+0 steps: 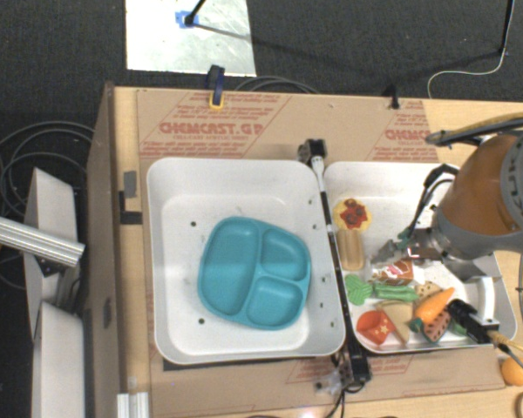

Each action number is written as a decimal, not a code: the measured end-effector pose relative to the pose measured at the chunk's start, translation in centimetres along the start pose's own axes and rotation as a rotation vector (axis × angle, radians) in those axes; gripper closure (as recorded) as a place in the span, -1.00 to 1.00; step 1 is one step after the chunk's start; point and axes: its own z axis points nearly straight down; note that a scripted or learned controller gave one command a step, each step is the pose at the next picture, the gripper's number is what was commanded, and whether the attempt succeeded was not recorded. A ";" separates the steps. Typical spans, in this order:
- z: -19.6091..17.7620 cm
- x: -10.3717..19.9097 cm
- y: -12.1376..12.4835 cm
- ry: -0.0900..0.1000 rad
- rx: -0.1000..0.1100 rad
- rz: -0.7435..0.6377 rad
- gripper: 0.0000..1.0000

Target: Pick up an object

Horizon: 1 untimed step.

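Grey arm (497, 198) with its orange band reaches in over the right bin, and its gripper (397, 252) hangs low above the toy pile; whether it is released or clenched cannot be told, and nothing shows clearly in its grasp. Two white bins lie side by side: the right bin (379, 179) under the gripper, the left bin (179, 190) well to its left. One teal plate (254, 272) with three compartments rests in the left bin. About eight small toys crowd the right bin. One red-and-white piece (394, 274) sits just below the gripper. One tan block (352, 252) lies near its left, with one yellow round piece (353, 213) beyond. Below it lie one orange carrot (436, 304), one green piece (359, 289) and one red piece (375, 326).
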 end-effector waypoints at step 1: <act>0.0 0.0 0.0 0.000 0.000 0.003 -1.00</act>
